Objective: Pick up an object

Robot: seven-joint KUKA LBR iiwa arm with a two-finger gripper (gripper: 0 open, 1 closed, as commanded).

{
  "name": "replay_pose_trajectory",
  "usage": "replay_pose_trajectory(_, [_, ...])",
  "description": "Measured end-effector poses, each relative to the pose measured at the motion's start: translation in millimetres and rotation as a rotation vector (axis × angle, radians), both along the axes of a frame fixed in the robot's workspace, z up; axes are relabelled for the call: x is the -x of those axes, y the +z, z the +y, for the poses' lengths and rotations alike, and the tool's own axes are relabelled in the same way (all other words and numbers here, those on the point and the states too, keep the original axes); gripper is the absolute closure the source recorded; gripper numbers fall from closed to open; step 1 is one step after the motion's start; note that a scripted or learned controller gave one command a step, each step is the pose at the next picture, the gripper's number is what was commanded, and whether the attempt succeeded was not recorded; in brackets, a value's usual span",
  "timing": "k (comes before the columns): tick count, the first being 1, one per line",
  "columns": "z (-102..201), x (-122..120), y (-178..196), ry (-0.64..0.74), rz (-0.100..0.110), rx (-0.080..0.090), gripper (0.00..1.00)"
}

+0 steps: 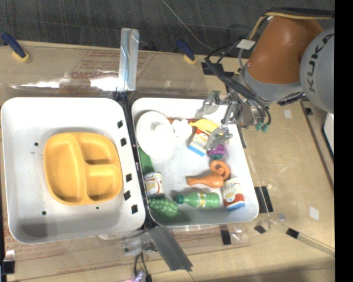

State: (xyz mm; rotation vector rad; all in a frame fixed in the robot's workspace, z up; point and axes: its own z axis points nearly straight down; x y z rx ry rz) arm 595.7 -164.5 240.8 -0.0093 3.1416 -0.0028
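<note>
My gripper (217, 121) hangs over the back right part of the right bin (247, 207), its two metal fingers spread apart and open. Nothing sits between them. Just left of it lie a yellow piece (204, 124) and a small blue-and-white box (197, 142). A purple grape bunch (217, 151) lies right under the nearer finger. Further forward are an orange curved toy (212, 175), a small red-and-white can (232, 194), a green bottle (199, 200) lying on its side and a knobbly green toy (164, 207).
A white bowl (153, 133) fills the right bin's back left, with a second small can (153, 184) in front of it. The left bin (17, 157) holds a yellow divided plate (82, 167). A metal post (128, 60) stands behind the bins' divide.
</note>
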Motion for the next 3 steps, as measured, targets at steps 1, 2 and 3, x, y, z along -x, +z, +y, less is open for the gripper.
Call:
replay_pose_trajectory(1, [5, 95, -96, -0.097, 0.007, -0.003, 0.0])
replay_pose_trajectory(2, [-38, 118, -148, -0.033, -0.003, 0.0, 0.0])
replay_pose_trajectory(3, [-4, 17, -148, -0.071, -0.003, -0.003, 0.0])
